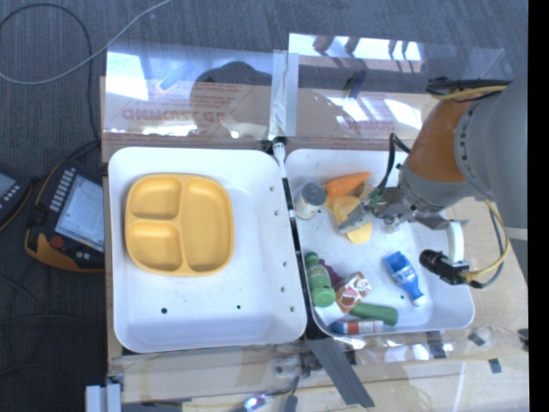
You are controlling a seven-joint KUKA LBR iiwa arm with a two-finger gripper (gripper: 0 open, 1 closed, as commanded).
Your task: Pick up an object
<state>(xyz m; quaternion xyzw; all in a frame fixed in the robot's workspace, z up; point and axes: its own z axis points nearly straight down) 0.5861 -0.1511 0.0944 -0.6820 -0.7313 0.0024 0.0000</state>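
Observation:
The right bin holds several small objects. An orange carrot lies at the back beside a small grey-lidded jar. Yellow pieces sit just in front of the carrot. My gripper hangs low over the bin, right beside the yellow pieces and the carrot's tip, and its body hides what is under it. Toward the front lie a green bottle, a red-brown packet, a blue bottle and a green and red tube.
The left bin bears a yellow divided plate. The grey arm with its orange band comes in from the right over the right bin's back corner. A black cable fitting hangs beside the blue bottle.

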